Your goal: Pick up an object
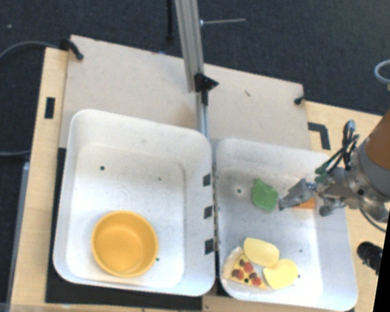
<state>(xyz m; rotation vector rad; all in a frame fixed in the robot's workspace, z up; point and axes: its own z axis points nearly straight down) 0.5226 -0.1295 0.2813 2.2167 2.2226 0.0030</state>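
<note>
Right of centre in the frame, the claw hangs low over the right bin; whether it is spread I cannot tell. Just left of it, nearly touching, lies the green piece, the nearest thing to take.

A green object lies flat in the right bin, toward its back.

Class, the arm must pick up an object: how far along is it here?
Done: the gripper has reached into the right bin, beside the green object. In hand: nothing visibly held. Left: grasping and lifting; the yellow pieces and the yellow bowl lie untouched.
</note>
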